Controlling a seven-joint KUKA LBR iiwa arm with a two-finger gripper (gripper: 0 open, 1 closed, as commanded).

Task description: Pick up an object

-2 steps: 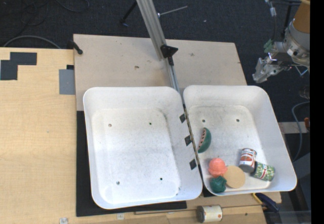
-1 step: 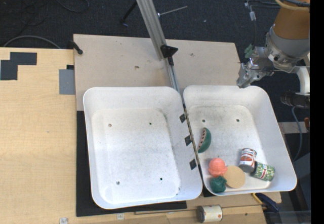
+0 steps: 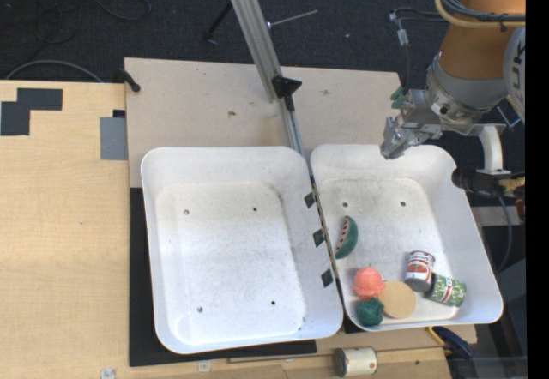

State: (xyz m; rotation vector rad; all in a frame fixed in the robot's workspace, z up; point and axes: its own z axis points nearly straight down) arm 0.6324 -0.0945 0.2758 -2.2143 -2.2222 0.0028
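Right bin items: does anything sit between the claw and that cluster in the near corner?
Nothing visible does. The claw is at the right bin's far rim; bare floor lies between it and the watermelon slice, can and orange ball.

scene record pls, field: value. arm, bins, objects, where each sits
arm: gripper above the far rim of the right bin, apart from all objects
left bin: bare white floor
watermelon slice: right bin, by its left wall
red-and-white can: right bin, near end
green bottle: lying beside the can
orange-red ball: near end
tan disc: beside the ball
dark green object: near corner
held: nothing visible
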